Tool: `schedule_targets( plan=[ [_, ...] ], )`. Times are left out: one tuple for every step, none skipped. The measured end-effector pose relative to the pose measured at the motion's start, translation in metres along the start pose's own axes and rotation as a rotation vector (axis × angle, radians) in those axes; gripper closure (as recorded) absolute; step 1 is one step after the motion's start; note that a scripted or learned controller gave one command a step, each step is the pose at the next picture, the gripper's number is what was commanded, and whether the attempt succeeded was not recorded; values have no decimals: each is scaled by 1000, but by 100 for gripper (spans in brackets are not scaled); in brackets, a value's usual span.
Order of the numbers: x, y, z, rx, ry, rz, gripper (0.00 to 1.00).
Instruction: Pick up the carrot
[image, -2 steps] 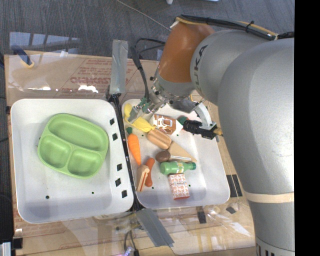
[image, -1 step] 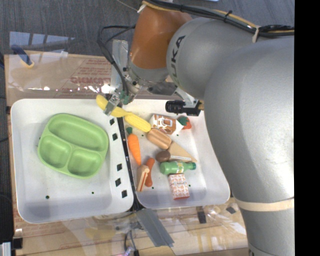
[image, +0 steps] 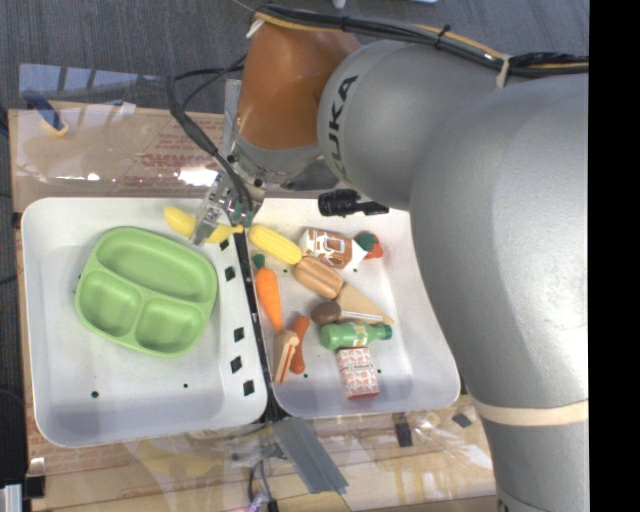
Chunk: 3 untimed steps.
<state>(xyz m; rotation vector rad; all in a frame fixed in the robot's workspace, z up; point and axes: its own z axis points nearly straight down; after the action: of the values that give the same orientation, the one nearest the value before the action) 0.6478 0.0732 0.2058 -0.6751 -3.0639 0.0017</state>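
Reaching the carrot, which lies in the right bin just beside the divider, means bringing the tool, whose state I cannot tell, off the banana and straddling its width.

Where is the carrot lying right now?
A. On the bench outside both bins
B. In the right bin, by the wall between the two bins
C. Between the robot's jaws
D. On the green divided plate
B: the carrot lies in the right bin, beside the dividing wall, below a yellow corn cob.
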Motion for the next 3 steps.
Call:
schedule_targets(
  plan=[
    [43, 49, -27, -2, -6, -291, 100],
    [52, -4, 8, 2, 0, -315, 100],
    [62, 54, 22, -1, -4, -456, 100]
  ],
)
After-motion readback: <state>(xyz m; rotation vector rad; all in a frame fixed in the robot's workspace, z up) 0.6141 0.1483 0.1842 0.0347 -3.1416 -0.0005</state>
